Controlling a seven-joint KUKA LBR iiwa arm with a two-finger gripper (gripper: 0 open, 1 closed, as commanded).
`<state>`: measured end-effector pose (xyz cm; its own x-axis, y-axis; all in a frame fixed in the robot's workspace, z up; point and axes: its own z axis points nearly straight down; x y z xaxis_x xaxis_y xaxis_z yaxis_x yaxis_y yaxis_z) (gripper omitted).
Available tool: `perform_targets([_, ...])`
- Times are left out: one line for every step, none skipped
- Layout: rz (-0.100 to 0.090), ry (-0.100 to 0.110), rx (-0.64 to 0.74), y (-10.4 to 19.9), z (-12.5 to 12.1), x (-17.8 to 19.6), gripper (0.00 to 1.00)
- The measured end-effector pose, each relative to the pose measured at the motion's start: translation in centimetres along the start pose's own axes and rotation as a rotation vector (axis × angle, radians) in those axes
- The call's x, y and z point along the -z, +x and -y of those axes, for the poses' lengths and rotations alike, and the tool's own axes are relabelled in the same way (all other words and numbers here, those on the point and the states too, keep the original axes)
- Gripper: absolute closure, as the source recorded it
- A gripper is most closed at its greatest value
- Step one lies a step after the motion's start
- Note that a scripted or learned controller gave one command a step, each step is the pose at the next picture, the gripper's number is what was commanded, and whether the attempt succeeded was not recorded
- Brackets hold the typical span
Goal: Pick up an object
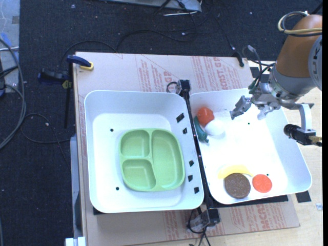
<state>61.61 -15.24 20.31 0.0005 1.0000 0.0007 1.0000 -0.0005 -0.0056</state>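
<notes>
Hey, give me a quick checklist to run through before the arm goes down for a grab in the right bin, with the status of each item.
1. Fingers open: ok. The gripper shows two spread fingers with nothing between them.
2. Targets present in the right bin: ok. Brown disc, orange disc, yellow piece, red object, white object.
3. Gripper directly over a target: not ok. It hangs over bare bin floor, right of the red object.
4. Targets well separated: not ok. Red and white objects touch by the left wall; yellow piece lies partly under the brown disc.
5. Gripper height above floor: cannot tell.
</notes>
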Motion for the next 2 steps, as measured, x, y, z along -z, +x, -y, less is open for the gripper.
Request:
perform_targets([0.001, -0.006, 0.001, 0.0, -0.1, 0.3, 0.0])
perform_targets([0.0, -0.002, 0.001, 0.6, -0.6, -4.2, 0.0])
